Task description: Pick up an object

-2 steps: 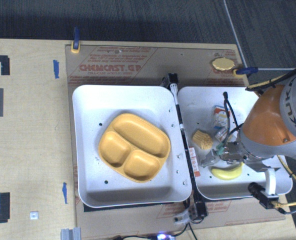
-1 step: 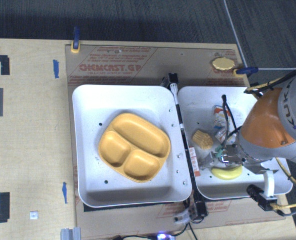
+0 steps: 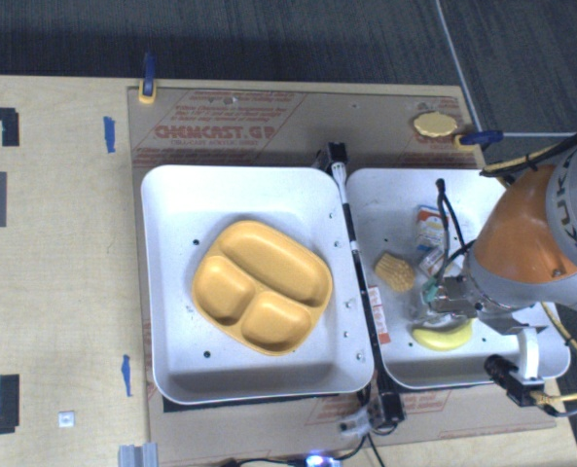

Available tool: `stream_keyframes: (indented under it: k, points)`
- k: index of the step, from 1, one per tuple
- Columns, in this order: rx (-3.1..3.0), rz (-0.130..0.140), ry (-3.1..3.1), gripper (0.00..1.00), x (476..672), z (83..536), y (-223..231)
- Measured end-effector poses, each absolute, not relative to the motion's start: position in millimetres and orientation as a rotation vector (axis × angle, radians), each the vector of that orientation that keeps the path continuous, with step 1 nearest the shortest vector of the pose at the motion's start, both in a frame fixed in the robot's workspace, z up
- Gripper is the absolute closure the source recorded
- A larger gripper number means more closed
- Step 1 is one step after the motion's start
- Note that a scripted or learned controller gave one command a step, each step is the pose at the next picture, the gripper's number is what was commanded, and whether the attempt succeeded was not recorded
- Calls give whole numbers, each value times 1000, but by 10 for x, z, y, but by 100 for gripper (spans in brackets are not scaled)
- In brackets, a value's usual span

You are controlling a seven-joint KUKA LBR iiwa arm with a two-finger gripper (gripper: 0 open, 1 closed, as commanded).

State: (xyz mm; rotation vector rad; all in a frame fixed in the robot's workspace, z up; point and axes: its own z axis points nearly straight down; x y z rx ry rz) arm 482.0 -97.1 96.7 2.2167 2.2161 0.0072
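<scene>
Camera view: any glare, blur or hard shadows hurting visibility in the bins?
Camera view: even, soft lighting; mild sheen on the yellow tray in the left bin; image slightly soft overall; the arm covers part of the right bin, and small items near the gripper are hard to resolve.

in the right bin (image 3: 395, 353) the arm (image 3: 531, 241) covers the right half; a banana (image 3: 442, 337), a cracker (image 3: 396, 270) and small packets (image 3: 430, 232) crowd the middle. the left bin (image 3: 171, 261) has a yellow tray (image 3: 260, 286) in its centre, with free room around its edges.
</scene>
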Motion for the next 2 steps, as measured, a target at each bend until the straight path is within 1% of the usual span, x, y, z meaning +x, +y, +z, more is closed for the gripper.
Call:
stream_keyframes:
  k: [1,2]
  points:
    - [2217,7,2216,0,4819,966,-971]
    - [2214,10,2214,100,4833,1067,-970]
